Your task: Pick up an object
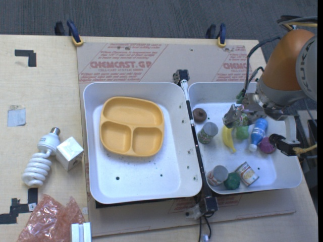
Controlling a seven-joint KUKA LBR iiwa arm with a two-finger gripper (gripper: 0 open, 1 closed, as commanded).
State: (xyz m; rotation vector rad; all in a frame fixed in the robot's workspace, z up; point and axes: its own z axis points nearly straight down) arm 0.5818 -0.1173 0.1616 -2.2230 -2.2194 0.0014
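Right bin (pixel 282 178): banana (pixel 229 139), blue bottle (pixel 258 131), green piece (pixel 243 132), cans, donut, clustered within the arm's reach. Tool (pixel 235 116) low over the green piece, apparently lining up a grasp; closure cannot be told. Left bin (pixel 146 185): yellow divided plate (pixel 132 127).

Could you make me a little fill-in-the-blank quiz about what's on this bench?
1. The yellow divided plate lies in the ___ bin.
2. The banana lies in the ___ bin, near the blue bottle.
3. The spiral light bulb lies on the bench beside a white ___.
4. The gripper hovers over the ___ bin.

Missing words: left; right; cube; right
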